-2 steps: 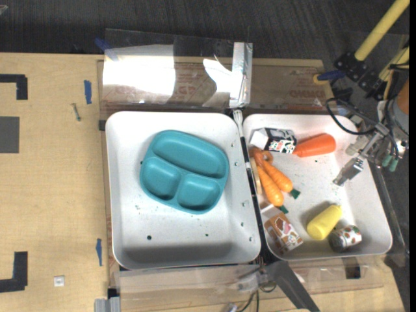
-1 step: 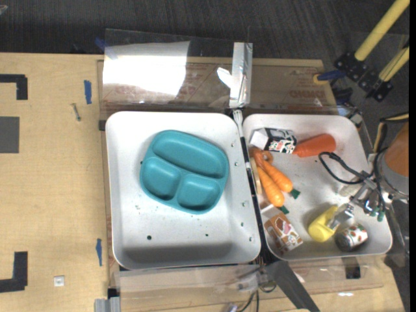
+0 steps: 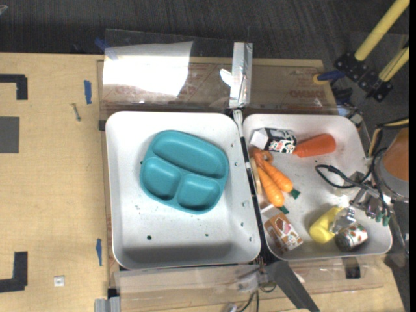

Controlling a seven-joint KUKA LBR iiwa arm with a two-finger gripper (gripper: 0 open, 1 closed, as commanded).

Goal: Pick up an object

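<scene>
Two bins (image 3: 130, 239); tool (image 3: 354, 216) beside yellow toy (image 3: 323, 227).

Two white bins (image 3: 123, 239) are counted on the table (image 3: 52, 194). One teal divided plate (image 3: 184, 170) is seen, along with three toy carrots (image 3: 273, 179), two small cartons (image 3: 280, 141), one yellow toy (image 3: 323, 226) and one can (image 3: 351, 238).

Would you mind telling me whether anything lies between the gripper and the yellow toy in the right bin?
Nothing visible does. The gripper is right beside the yellow toy, on its right; a small silver can sits just below the gripper, off that short path.
</scene>
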